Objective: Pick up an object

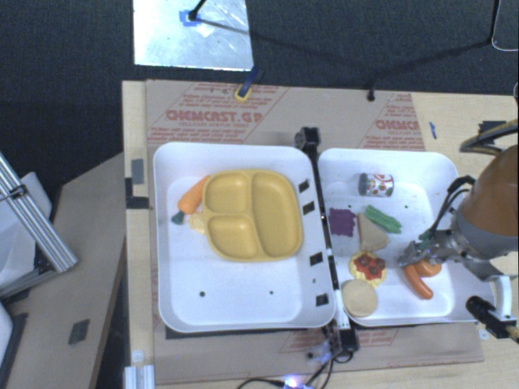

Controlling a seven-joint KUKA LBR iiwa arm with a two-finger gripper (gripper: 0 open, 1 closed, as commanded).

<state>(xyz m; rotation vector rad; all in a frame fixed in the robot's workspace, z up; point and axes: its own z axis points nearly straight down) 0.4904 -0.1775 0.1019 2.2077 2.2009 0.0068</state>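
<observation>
Two shallow white bins sit side by side on the surface (381,112). Starting at the left, the left bin (235,302) carries a yellow divided tray (250,215), with a toy carrot (193,194) lying against the tray's left rim and a small pale piece just below it.

Across the divider, the right bin (422,167) holds the clutter: a purple block (342,221) near its left wall, a small printed can (376,185) lying toward the back, a green pod (382,219) beside a tan wedge (371,235), a little pizza toy (368,267) in front of those, and a round beige bun (360,297) in the near left corner.

Further right, an orange sausage-shaped toy (419,283) lies on the bin floor. The gripper (418,254) is low in the bin, right at that toy's upper end, with the grey and orange arm coming in from the right edge. Whether its tips are spread or pressed together I cannot tell; they are too small and dark against the toy.

As for progress, I judge the reach to be done and the grasp itself unproven: the orange toy seems to rest on the bin floor, nothing is visibly lifted, and closing and raising appear to remain.
</observation>
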